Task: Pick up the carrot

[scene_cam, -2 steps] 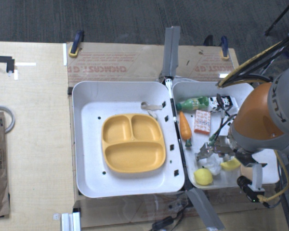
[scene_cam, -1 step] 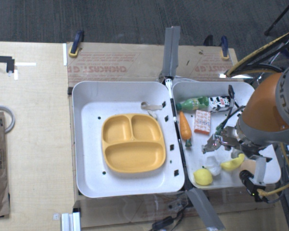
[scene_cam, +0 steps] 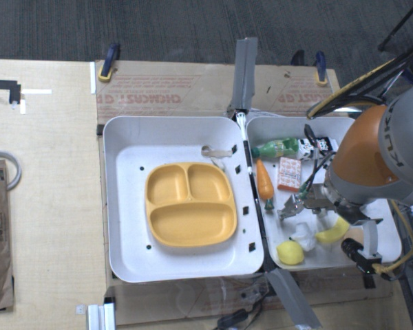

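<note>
1. Nearest the camera, along the front of the right bin (scene_cam: 392,253), lie a lemon (scene_cam: 290,252) and a banana (scene_cam: 332,231), with a crumple of clear wrap between them.
2. Just behind them the gripper (scene_cam: 289,212) hangs low over the bin floor, released, with nothing between its fingers. It sits near the carrot's lower end, a little to its right.
3. The carrot (scene_cam: 263,179) lies along the right bin's left wall, pointing front to back, apart from the gripper.
4. It looks like a light, stiff plastic toy with a smooth, likely slippery skin. I judge the thick middle the best hold, closing across its width; the wall beside it leaves little room for a finger.
5. Beside the carrot is a red and white packet (scene_cam: 288,173); its print is too small to read.
6. Behind that lies a green bottle (scene_cam: 278,147).
7. The left bin (scene_cam: 117,184) holds a yellow divided plate (scene_cam: 191,204).
8. Farthest, cardboard (scene_cam: 168,91) on the surface shows upside-down red lettering that seems to read "CHEMCENTRAL".
</note>
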You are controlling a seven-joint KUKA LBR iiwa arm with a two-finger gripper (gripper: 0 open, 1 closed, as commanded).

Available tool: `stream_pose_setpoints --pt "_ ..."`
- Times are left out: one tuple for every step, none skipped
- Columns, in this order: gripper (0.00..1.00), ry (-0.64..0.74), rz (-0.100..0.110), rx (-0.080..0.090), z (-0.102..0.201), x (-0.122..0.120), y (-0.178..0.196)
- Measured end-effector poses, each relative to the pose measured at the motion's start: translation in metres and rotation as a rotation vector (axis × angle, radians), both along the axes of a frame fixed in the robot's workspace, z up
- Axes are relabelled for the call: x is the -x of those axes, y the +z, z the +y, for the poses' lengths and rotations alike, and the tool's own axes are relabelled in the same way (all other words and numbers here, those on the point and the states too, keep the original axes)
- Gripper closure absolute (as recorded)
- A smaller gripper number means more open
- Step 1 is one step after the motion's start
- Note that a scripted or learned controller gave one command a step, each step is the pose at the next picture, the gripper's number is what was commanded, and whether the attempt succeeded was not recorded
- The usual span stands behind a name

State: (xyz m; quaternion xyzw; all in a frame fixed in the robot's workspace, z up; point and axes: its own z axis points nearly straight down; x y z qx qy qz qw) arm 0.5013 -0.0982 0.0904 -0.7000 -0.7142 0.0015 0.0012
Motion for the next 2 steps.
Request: stream_pose_setpoints --pt "0.0 -0.016 -0.002 0.001 0.003 -0.041 0.046" --pt "0.0 0.068 0.0 -0.001 0.003 0.025 0.0"
